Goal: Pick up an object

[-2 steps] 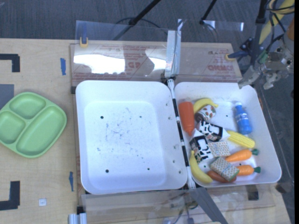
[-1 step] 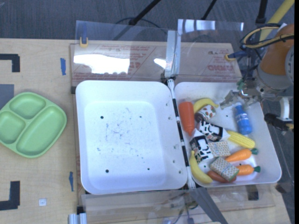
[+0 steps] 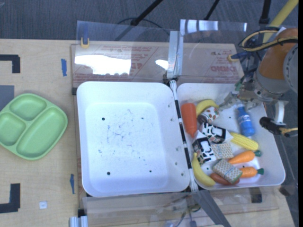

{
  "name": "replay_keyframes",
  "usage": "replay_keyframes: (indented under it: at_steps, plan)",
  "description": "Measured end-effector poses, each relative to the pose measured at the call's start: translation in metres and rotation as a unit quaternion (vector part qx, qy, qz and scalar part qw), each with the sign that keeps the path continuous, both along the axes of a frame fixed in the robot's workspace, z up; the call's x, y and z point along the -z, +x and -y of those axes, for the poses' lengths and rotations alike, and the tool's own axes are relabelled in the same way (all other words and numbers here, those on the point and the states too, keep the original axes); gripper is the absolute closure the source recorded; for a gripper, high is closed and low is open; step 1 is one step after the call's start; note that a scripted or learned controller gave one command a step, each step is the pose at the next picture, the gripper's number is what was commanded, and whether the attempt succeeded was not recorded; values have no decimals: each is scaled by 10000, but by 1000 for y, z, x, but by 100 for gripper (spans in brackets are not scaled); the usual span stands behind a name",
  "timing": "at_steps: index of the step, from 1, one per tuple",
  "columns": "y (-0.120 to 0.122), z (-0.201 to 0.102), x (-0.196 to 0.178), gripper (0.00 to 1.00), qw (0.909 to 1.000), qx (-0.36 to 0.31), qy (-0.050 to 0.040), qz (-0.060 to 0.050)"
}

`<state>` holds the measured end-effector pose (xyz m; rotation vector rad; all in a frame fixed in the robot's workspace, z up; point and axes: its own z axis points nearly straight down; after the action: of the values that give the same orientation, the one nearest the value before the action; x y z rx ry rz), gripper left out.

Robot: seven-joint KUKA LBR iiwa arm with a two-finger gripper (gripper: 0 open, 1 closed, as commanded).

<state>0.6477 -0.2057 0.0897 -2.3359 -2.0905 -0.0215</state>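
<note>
Pale wooden bench (image 3: 38, 183) carries two shallow white bins side by side, with a clear screen (image 3: 142, 56) standing along their far edge and dark carpet beyond. On the bench's left edge sits a green divided plate (image 3: 31, 125). The left bin (image 3: 125, 131) shows faint blue scribbles on its floor. The right bin (image 3: 277, 167) holds a crowd of toys: a red pepper (image 3: 189, 118) against its left wall, a yellow banana (image 3: 206, 105) just beside it, a blue bottle (image 3: 245, 122) near the far right corner, a corn cob (image 3: 245, 140) below the bottle, two carrots (image 3: 241, 157) toward the near right corner, a sponge (image 3: 227, 170) at the near edge, a second banana (image 3: 201, 174) in the near left corner, and black-and-white pieces (image 3: 208, 141) in the middle. The arm (image 3: 277, 65) reaches over the right bin's far right corner, and the jaws (image 3: 242, 94) hang above the bottle; I cannot tell whether they are open or closed.
</note>
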Motion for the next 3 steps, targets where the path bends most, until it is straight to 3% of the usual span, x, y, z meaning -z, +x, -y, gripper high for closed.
replay_keyframes:
  at_steps: [2, 3]
  plan:
    - [15, -2, 1, 0, 9993, 370, 31, -62]
    - [8, -31, -32, 0, 9965, -831, -70, -24]
